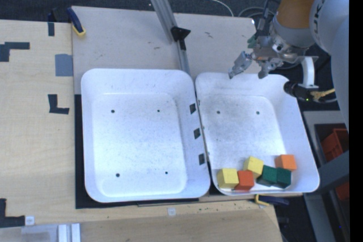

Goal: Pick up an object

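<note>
the hand [252,69], fingers spread and holding nothing, hovers over the right bin's [295,122] far edge; coloured blocks [258,173] lie at its near edge.

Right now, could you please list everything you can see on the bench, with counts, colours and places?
bins: two, white, side by side on the bench
yellow blocks: two, near edge of the right bin
orange blocks: two, same cluster
green blocks: two, dark, touching, between the orange ones
clamp: one, blue and yellow, far left corner of the board
metal rail: one, grey, slanting down to the bins' far edge
arm: one, grey with orange band, at the right
hand: one, open, above the right bin's far rim, holding nothing
</note>
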Robot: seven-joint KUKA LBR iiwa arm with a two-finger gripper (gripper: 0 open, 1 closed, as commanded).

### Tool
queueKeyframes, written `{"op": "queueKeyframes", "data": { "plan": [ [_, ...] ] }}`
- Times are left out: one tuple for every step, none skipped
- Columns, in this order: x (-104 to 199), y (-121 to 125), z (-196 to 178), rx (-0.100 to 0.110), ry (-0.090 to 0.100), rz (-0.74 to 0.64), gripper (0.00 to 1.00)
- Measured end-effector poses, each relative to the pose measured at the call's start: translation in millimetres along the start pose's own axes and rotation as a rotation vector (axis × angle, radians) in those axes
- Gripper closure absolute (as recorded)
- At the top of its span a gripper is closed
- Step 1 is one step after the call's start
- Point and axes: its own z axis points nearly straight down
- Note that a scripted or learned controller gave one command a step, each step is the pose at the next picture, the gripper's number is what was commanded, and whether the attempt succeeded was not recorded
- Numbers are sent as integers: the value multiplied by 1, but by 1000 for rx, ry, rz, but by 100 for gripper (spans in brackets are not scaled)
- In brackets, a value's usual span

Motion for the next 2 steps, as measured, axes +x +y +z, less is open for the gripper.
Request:
{"op": "queueKeyframes", "data": {
  "plan": [
    [-30, -104, 63, 10, 1, 6, 0],
    [-89, -148, 22, -2, -2, 9, 0]
  ]
}}
